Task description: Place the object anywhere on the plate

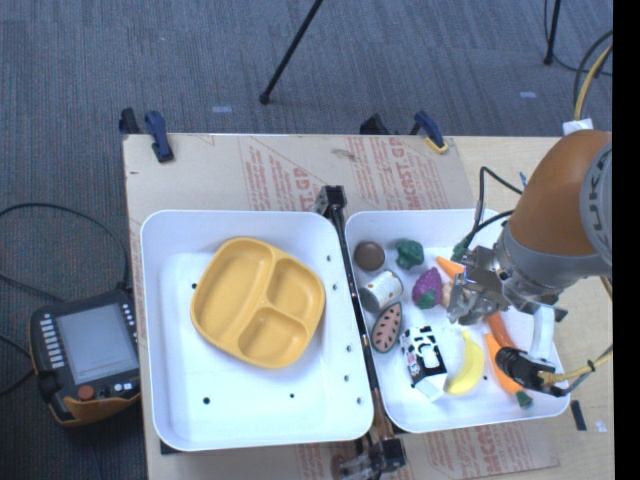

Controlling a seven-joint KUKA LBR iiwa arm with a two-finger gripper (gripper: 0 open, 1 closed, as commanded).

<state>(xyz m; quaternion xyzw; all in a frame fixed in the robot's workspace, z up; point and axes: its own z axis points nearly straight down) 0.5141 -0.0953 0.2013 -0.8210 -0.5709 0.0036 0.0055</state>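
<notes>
From the overhead camera, the gripper hangs low over the right bin, among a crowd of toy food, and whether its jaws are open or closed cannot be told, since the wrist hides them. Nothing can be seen held. The plate, yellow and split into three compartments, lies bare in the left bin, well apart from the arm.

The likely trouble is the crowding. A purple piece, an orange carrot and a banana all lie just beside the gripper, so a closing grasp could catch two things, pinch an edge only, or push a neighbour aside. A rounded toy held weakly could slip out while crossing the wall between the bins. Which object the task means cannot be judged from here; all candidates lie in the right bin.

As for writing, red print runs across the cardboard under the bins, too skewed to read with confidence. A small black-and-white carton bears markings too small to make out. The handheld controller on the floor shows a blank pale screen.
</notes>
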